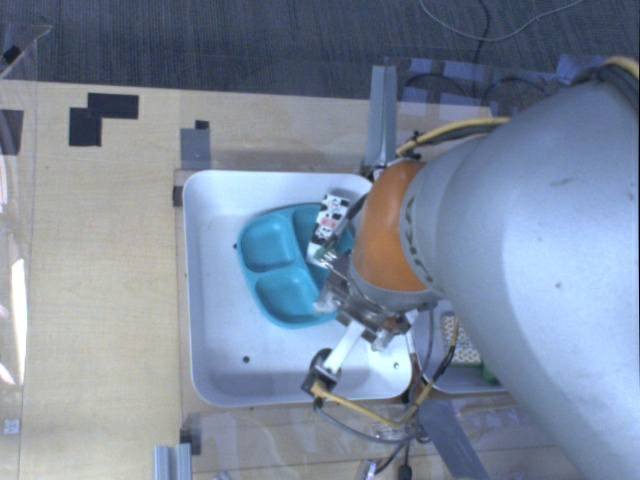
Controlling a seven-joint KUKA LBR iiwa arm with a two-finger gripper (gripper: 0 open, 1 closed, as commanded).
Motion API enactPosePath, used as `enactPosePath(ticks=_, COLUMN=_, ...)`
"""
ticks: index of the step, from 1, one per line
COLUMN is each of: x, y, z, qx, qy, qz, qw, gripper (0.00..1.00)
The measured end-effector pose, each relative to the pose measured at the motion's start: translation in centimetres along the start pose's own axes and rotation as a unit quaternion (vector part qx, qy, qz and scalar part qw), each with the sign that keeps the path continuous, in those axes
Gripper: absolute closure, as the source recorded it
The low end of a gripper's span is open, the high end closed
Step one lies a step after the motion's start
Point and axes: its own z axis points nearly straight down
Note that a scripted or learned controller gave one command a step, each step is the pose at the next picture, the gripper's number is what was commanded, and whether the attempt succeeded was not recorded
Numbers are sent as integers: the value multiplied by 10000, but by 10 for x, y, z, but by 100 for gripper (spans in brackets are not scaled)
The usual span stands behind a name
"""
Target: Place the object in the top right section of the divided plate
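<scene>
**Pincer over plate's 2 o'clock section: placing step**

Pincer (328,230) hangs at the 2 o'clock edge of the blue divided plate (272,250), mostly under the wrist. Can't tell how wide it stands or whether it carries the object. Plate lies toward 3 o'clock inside the white bin (212,298). Looks like the placing step. Next move needs the release centred over the top right section, clear of the divider ridges.

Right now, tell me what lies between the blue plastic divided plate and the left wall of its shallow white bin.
Only bare white bin floor, seen in the camera view, between the blue divided plate and the bin's left wall.
</scene>
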Motion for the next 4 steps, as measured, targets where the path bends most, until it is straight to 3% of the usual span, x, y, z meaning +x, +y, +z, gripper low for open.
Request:
enactPosePath(ticks=1, x=20, y=71, z=-65, qx=-14, qy=5, qz=2203, qw=9754, gripper=0)
enactPosePath(ticks=2, x=22, y=71, z=-76, qx=-22, qy=18, qz=2153, qw=9766, gripper=100)
enactPosePath(ticks=3, x=84, y=35, z=-101, qx=-13, qy=3, qz=1108, qw=9938, gripper=100)
enactPosePath(ticks=4, x=53, y=28, z=-63, qx=2, qy=-9, qz=238, qw=9997, gripper=100)
